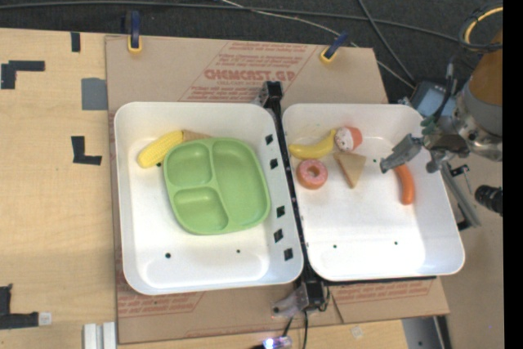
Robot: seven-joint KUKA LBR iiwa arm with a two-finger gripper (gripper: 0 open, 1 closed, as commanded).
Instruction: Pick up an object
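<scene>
Robot hand, fingers spread and gripping nothing, hangs over the right bin | an orange carrot lies just beside it near the right wall, the likeliest pick | green divided plate fills the left bin.

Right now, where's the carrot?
The carrot lies in the right bin, near its right wall, just below the end effector, right of the wedge.
</scene>
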